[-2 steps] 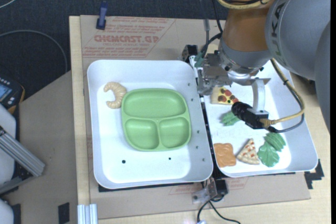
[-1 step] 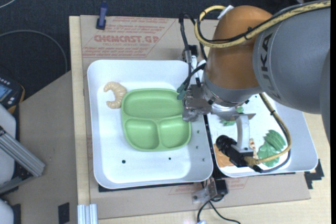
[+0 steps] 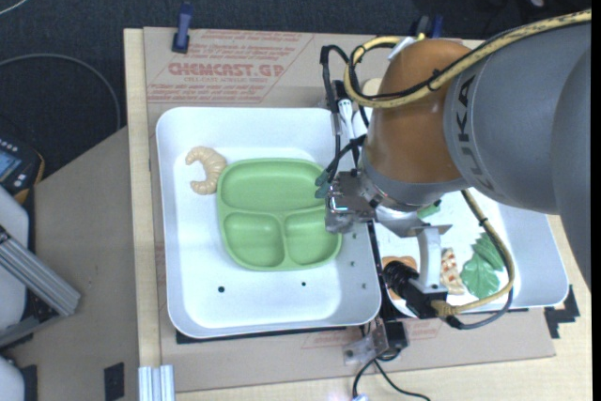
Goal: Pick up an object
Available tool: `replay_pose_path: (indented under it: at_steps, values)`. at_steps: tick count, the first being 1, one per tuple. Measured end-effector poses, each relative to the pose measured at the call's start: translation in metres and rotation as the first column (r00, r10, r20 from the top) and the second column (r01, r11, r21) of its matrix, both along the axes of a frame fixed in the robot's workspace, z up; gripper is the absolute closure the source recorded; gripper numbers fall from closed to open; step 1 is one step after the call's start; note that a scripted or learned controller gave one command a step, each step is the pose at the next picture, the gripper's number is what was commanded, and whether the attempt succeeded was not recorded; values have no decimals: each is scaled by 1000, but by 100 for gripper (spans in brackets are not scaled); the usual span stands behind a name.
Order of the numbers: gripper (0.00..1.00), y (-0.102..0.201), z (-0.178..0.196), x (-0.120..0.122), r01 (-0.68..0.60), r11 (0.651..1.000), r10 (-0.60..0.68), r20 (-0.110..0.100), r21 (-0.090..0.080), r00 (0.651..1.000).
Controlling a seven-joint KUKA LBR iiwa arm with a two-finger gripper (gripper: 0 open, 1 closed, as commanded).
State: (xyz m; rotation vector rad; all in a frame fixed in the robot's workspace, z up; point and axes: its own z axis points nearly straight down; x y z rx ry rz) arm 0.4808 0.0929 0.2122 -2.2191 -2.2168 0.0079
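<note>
the big grey arm (image 3: 526, 108) with its orange band (image 3: 418, 108) covers most of the right bin (image 3: 549, 282), so only scraps of its contents show: a green leaf-shaped piece (image 3: 484, 269), a striped white and orange item (image 3: 451, 269) and something round and orange (image 3: 399, 266), perhaps toy food. the gripper (image 3: 338, 207) sits at the right edge of the green divided plate (image 3: 277, 213), over the seam between the bins; whether it is spread or pinching anything cannot be told from here. the plate lies in the middle of the left bin (image 3: 188, 277), with a tan croissant-like toy (image 3: 207, 169) just beside its upper left corner. cables (image 3: 451, 310) loop under the wrist. printed cardboard (image 3: 225, 61) lies on the counter (image 3: 84, 202) behind the bins.
</note>
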Motion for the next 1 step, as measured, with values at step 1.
replay_pose_path:
  at_steps: [1]
  values:
    - [100, -56, 239, 0, 1, 1000, -1, 27, 2, 1000]
